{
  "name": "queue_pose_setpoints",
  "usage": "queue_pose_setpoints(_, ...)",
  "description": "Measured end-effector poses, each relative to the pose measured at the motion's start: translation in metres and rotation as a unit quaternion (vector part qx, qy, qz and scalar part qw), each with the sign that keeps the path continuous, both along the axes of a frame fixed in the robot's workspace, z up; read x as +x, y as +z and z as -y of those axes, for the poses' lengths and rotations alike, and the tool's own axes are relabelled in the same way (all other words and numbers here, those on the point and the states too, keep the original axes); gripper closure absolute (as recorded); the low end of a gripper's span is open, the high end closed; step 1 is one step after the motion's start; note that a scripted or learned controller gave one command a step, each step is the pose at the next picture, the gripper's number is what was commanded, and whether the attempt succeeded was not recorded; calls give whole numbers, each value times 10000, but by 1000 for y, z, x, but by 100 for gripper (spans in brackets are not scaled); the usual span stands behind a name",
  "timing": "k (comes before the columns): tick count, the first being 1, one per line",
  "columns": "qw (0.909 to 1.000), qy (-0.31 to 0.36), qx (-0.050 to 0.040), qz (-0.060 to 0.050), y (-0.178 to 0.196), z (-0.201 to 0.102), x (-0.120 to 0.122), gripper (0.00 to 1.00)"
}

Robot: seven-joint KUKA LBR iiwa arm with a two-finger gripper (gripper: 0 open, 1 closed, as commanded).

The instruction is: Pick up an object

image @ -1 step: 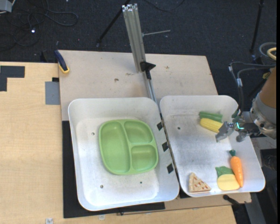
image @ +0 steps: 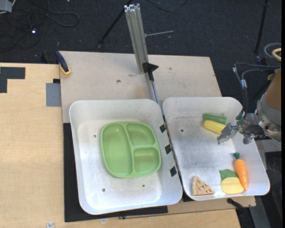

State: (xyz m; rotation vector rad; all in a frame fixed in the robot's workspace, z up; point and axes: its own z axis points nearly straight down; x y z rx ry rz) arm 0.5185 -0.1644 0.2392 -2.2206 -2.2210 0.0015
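The right bin [image: 194,148] holds several toy foods. A yellow corn cob with a green husk [image: 213,123] lies near its far right. An orange carrot [image: 241,173] lies by the right wall. A yellow and green piece [image: 232,183] and a triangular waffle slice [image: 202,186] sit at the front. My gripper [image: 236,135] hangs over the right side of this bin, just right of the corn and above the carrot. Its fingers stand open with nothing between them.
The left bin [image: 85,175] holds a green divided plate [image: 131,148]. A metal post [image: 137,37] rises behind the bins, with a rod running down to the divide between them. A wooden board lies under the bins, and a pale table surface [image: 23,141] extends left.
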Motion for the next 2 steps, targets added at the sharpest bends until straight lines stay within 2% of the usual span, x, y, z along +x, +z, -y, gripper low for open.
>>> queue_pose_setpoints(1, 10000, -2, 11, -34, -59, 4, 7, 0)
queue_pose_setpoints(2, 10000, -2, 15, -34, -110, -6, 0, 0)
